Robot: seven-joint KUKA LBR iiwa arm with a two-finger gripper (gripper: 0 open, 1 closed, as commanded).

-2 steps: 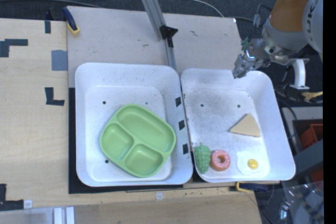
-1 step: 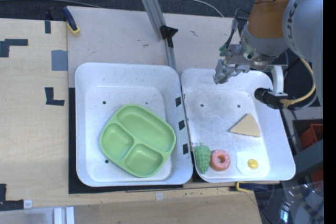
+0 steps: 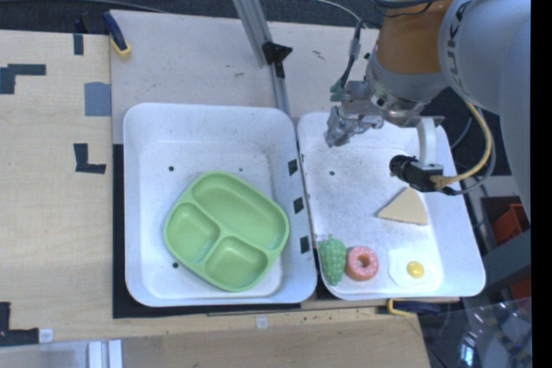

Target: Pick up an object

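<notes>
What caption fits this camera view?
Gripper hovers over the right bin; green tray lies in the left bin.

Even, bright overhead light is washing across the frame, and the 2 white bins [image 3: 134, 185] are glowing close to overexposed. Soft shadows are pooling under the green tray [image 3: 226, 230]. The picture is looking slightly soft and grainy, darkening toward the upper edge.

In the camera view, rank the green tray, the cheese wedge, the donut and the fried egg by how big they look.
1. Green tray, by far.
2. Cheese wedge.
3. Fried egg and donut look alike; I won't rank them.
</notes>
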